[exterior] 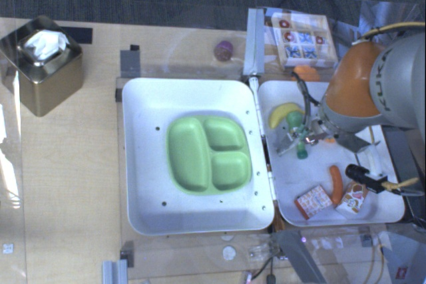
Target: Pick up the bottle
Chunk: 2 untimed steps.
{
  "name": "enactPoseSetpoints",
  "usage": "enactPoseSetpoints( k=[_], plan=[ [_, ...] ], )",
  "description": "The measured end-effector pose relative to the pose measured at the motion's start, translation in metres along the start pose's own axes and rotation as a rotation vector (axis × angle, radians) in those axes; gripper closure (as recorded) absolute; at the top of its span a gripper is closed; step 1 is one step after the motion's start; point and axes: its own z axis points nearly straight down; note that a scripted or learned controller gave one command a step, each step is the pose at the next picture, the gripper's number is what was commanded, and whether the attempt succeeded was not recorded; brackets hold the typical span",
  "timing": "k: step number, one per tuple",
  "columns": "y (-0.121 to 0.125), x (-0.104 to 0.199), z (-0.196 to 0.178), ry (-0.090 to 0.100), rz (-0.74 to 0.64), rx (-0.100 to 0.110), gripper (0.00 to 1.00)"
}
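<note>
The bottle (pixel 301 148) is small and green and sits in the right bin (pixel 393 213), near its upper left, just below a yellow banana (pixel 282 114). My gripper (pixel 298 136) is down in that bin right on top of the bottle, hiding its upper part. The grey arm with the orange band (pixel 356 86) reaches in from the right. The bottle's lower end sticks out beneath the gripper and looks to be at the bin floor.
An orange sausage-shaped toy (pixel 336 184), a red box (pixel 313 201) and a small carton (pixel 353 199) lie in the right bin's lower part. The left bin (pixel 143 143) holds a green divided plate (pixel 209 153). A metal tissue box (pixel 43 66) stands far left.
</note>
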Motion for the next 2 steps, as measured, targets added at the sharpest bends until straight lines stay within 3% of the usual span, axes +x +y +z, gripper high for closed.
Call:
enactPoseSetpoints(
  k=[1, 2],
  plan=[
    [0.003, -0.001, -0.013, -0.005, -0.002, -0.008, 1.0],
    [0.014, 0.025, -0.152, 0.0, 0.162, 0.005, 1.0]
  ],
)
